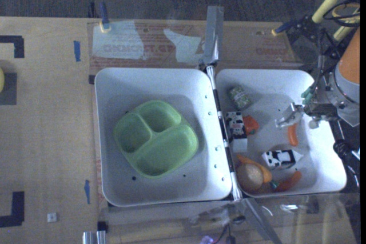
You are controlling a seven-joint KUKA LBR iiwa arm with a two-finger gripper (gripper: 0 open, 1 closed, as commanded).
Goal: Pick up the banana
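The arm [350,74] comes in from the right over the right bin [269,82]. Its gripper [289,116] hangs above the middle of that bin, just over a small orange carrot-like piece [293,135] — at this slant I cannot tell whether the claw is open or closed. Nothing can be made out in its grasp. The banana [253,162] is hard to single out. The best match is a curved yellow-orange piece near the bin's near-left corner, lying against the top of a round tan thing [250,176]; it sits well apart from the gripper, nearer the camera and to the left. Just beside it, to the right, lies a black-and-white cow toy [280,159], and below that a red-orange pepper-like piece [287,180]. Along the bin's left wall sit a black-and-white block [235,124] with an orange bit touching its right side and, farther back, a greenish lump [239,96]. The left bin [114,88] holds a green divided plate [132,140], lying flat and turned at an angle. Both bins rest on the wooden bench [46,151] — a yellow object [1,80] shows at its left edge.
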